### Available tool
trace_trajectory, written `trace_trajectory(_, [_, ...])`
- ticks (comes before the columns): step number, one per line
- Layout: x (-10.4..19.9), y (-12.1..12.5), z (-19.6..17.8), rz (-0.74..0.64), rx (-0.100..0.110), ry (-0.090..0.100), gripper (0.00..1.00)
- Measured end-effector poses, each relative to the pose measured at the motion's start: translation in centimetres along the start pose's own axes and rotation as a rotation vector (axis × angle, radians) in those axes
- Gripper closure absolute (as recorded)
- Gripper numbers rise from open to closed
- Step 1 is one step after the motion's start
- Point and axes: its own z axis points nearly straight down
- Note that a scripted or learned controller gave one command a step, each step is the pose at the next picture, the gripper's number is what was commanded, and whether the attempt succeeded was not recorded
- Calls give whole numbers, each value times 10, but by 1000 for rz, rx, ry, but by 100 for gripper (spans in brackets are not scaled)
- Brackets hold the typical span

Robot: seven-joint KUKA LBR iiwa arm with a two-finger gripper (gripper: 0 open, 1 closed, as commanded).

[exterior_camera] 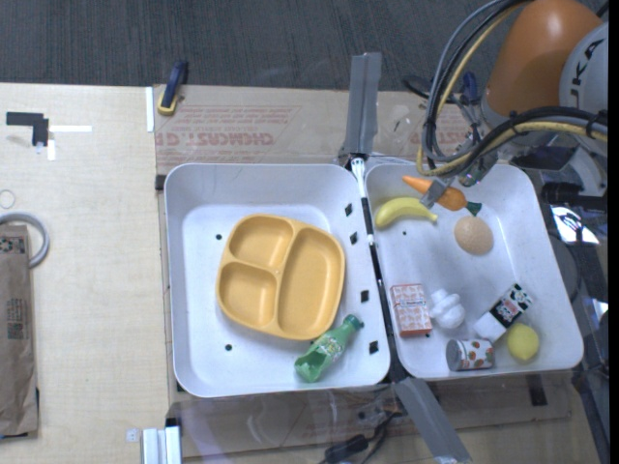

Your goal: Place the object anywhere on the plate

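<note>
A yellow three-compartment plate lies in the left bin. A green bottle lies on its side at the plate's near right corner, its cap end touching the plate's rim. The arm comes in from the upper right, trailing cables. My gripper sits low over the far end of the right bin, right by an orange carrot. Cables and wrist cover most of it.
The right bin holds a banana, a tan egg, a small red-and-white box, a white lumpy thing, a can, a lemon and a black-and-white carton. A ridge separates the bins.
</note>
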Motion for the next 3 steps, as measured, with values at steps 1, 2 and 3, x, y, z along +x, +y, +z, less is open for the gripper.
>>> trace_trajectory(1, [26,-3,-75,23,0,0,100])
trace_trajectory(2, [122,-27,0,-7,3,5,100])
trace_trajectory(3, [74,-15,-129,166,2,1,100])
